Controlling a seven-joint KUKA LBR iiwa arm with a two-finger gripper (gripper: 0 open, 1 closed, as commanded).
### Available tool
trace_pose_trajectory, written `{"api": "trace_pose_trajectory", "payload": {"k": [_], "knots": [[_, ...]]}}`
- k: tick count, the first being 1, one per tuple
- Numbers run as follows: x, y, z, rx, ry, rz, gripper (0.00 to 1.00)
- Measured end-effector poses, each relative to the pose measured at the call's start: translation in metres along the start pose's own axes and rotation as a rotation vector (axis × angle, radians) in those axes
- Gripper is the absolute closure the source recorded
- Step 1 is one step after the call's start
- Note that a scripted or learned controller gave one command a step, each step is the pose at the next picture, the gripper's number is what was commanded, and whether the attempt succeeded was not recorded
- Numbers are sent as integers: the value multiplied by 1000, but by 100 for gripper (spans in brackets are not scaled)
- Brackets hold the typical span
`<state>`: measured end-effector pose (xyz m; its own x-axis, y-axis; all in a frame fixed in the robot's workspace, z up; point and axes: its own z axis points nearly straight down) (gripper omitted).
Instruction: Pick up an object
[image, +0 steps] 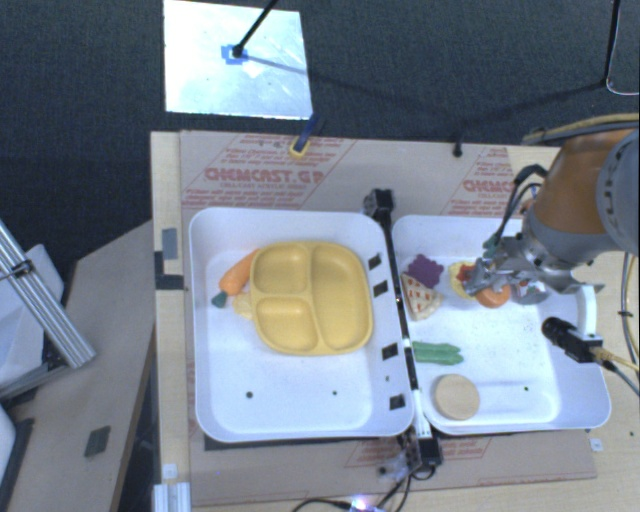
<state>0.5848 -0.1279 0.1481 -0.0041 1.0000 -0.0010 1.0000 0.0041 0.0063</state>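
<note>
My gripper (497, 282) is low in the right bin (575, 395), at its far middle, right over an orange-red toy fruit (492, 297). A small yellow piece (461, 280) lies just left of that fruit. Further left in the same bin are purple grapes (426, 269) and a waffle-patterned slice (420, 299). A green pod (437, 351) and a round tan cookie (456, 396) lie nearer the front. The wrist hides the top of the fruit.
The left bin (215, 405) holds a yellow divided plate (305, 300) with an orange carrot (237, 272) beside its left edge. A black divider (392, 300) runs between the bins. The grey and orange arm (585, 190) hangs over the right bin's far right corner.
</note>
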Motion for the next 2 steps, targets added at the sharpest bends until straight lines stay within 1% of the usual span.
{"api": "trace_pose_trajectory", "payload": {"k": [1,2], "knots": [[-1,0,-44,0,0,0,100],[-1,2,-78,2,0,-1,100]]}}
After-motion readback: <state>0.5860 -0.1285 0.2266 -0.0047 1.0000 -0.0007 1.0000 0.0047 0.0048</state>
